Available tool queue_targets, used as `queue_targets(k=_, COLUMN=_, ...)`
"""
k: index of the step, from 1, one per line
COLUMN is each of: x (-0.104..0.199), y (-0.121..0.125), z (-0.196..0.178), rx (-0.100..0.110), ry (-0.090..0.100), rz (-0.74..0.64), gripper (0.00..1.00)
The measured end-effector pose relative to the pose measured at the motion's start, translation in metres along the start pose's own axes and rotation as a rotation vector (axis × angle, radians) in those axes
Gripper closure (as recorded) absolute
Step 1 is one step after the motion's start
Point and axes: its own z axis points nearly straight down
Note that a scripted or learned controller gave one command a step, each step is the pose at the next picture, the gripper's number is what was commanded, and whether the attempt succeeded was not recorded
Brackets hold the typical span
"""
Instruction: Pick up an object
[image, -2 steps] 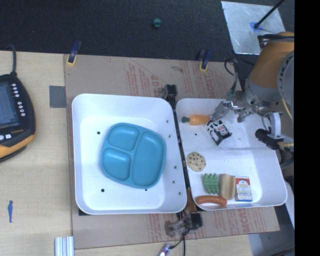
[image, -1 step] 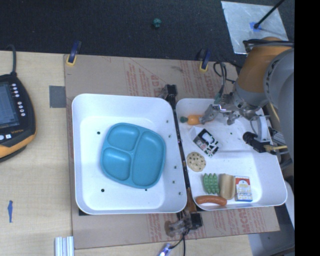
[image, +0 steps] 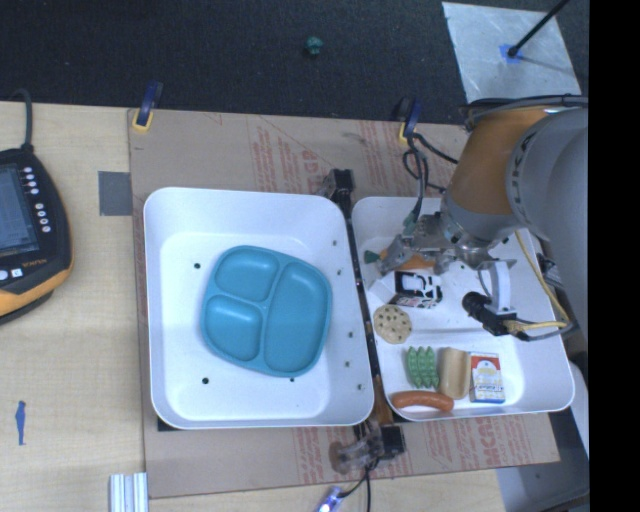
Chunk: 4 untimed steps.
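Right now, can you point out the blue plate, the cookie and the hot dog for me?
blue plate (image: 267, 310): camera view, on the ridge where its three compartments meet.
cookie (image: 393, 323): camera view, middle of its round top.
hot dog (image: 422, 402): camera view, middle of its length.

A light wooden bench (image: 70, 400) is covered by a brown cardboard sheet (image: 260, 165), clamped at its far edge. Dark carpet (image: 200, 45) is seen beyond, with perhaps a pale paper sheet (image: 500, 50) laid there
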Motion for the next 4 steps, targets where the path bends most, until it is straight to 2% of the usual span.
queue_targets(k=1, x=-0.006, y=0.034, z=-0.001, rx=-0.001, ry=0.002, rz=0.001, gripper=0.0)
queue_targets(k=2, x=0.004, y=0.034, z=0.0, rx=0.001, ry=0.002, rz=0.001, gripper=0.0)
queue_targets(k=4, x=0.003, y=0.034, z=0.0, rx=0.0, ry=0.002, rz=0.003, gripper=0.0)
